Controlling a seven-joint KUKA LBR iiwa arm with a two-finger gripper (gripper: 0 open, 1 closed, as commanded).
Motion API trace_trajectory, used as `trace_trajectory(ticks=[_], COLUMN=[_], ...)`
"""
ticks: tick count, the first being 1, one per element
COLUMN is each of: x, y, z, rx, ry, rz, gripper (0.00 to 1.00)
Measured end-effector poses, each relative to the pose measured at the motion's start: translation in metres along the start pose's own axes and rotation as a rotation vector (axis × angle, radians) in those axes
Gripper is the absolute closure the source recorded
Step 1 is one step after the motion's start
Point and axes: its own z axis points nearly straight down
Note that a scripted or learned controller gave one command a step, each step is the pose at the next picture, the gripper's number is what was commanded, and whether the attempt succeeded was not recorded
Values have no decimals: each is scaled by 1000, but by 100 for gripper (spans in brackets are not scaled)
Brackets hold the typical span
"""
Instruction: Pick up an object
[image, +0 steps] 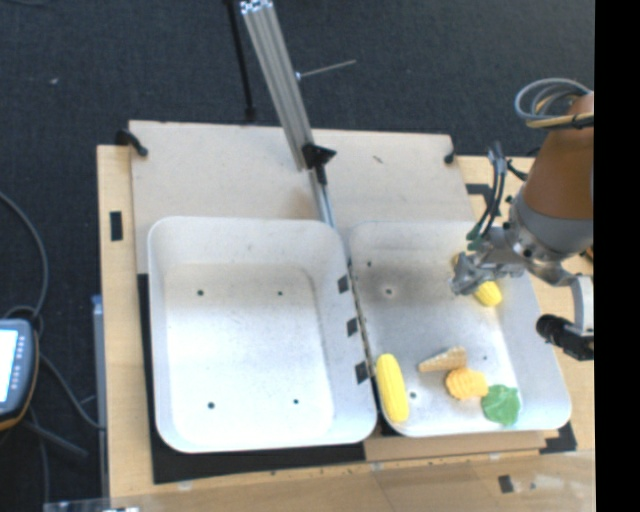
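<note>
The gripper (470, 277) sits in the right bin (420, 250); its opening cannot be determined. A small yellow object (488, 294) lies just beside it, possibly touching.

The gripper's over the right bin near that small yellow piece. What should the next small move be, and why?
Probably a short descent onto the small yellow piece. The gripper sits beside and partly over it at the right bin's far side; nothing shows between its fingers.

Robot lab, bench (115, 300) w/ bins (250, 335), cam pole (285, 85)
</note>
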Motion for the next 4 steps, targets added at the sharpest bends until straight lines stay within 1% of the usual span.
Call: trace_trajectory(ticks=[1, 2, 3, 4], x=[-1, 54, 108, 156], y=[1, -7, -8, -4], z=[-29, -34, -18, -10], rx=[4, 7, 8, 11], ry=[1, 3, 3, 4], rz=[0, -3, -3, -2], gripper=[100, 100, 100, 100])
